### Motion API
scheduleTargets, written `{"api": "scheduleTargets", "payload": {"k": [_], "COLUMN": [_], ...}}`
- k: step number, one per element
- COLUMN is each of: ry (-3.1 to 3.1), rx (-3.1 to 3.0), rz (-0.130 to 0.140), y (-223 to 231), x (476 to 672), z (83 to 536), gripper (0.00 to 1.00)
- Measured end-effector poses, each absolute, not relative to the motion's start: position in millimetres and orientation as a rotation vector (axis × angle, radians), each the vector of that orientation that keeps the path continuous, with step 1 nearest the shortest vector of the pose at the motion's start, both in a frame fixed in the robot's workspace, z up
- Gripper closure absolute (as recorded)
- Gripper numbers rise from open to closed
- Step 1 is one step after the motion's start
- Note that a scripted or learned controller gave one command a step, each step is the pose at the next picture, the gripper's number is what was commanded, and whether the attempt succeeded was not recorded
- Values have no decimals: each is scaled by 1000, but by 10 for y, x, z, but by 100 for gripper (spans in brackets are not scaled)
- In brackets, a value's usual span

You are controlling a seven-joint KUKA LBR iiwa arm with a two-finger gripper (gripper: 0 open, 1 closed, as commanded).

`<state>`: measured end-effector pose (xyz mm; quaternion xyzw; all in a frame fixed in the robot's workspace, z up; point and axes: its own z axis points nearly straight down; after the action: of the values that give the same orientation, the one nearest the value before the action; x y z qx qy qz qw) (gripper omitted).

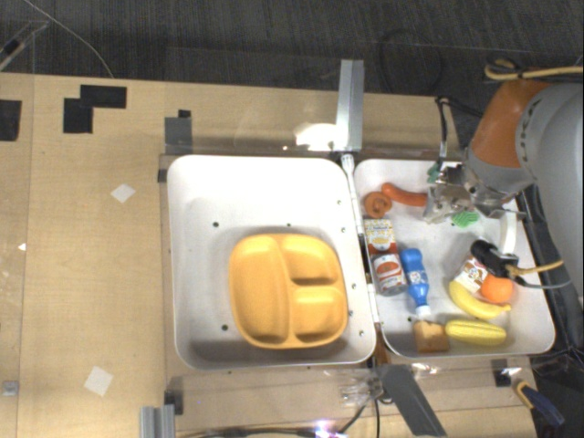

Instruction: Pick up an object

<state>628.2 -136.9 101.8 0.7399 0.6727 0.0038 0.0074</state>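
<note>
My gripper (444,204) hangs low over the back of the right bin (538,336), reaching in from the right. A small green thing (465,216) lies right beside it, partly covered by it; whether it is held is unclear. An orange-brown curved piece (391,196) lies just left of the gripper. Further forward lie two small labelled jars (380,236) (390,273), a blue bottle (415,279), two bananas (474,301) (475,333), an orange fruit (498,289) and a brown chunk (429,336).
The left bin (196,245) holds a yellow divided tray (287,288). A metal post (351,103) stands behind the wall between the bins. Bare floor shows at the back of the left bin and around the gripper in the right bin.
</note>
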Motion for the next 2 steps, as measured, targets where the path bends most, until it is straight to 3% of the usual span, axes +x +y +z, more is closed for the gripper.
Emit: {"api": "scheduleTargets", "payload": {"k": [1,2], "ry": [2104,1871], "rx": [2314,2521], "rz": [11,3], "y": [-1366,-1150], "x": [6279,5477], "z": [1012,947], "gripper": [0,0]}}
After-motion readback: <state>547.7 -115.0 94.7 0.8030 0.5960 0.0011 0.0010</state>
